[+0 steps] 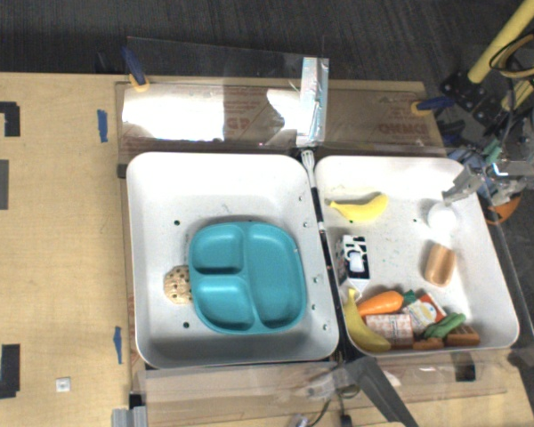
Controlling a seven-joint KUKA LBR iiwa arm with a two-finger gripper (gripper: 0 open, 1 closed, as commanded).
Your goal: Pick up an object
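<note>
The right bin [400, 172] holds a small yellow banana [360, 206] near its back left. A black-and-white card [355, 257] lies by its left wall, and a copper-coloured cylinder [440, 263] lies towards its right side. At its front sit an orange carrot [379, 302], a larger banana [360, 321], a printed packet [400, 324] and a green vegetable [445, 325]. My gripper [467, 185] hangs over the back right corner of this bin, above and behind the cylinder, with nothing seen in it.
The left bin [151, 185] carries a teal divided plate [246, 276] with a round cookie [177, 284] against its left side. A clear plastic panel [222, 105] stands behind the bins. Cables and a yellow hose [507, 29] crowd the upper right.
</note>
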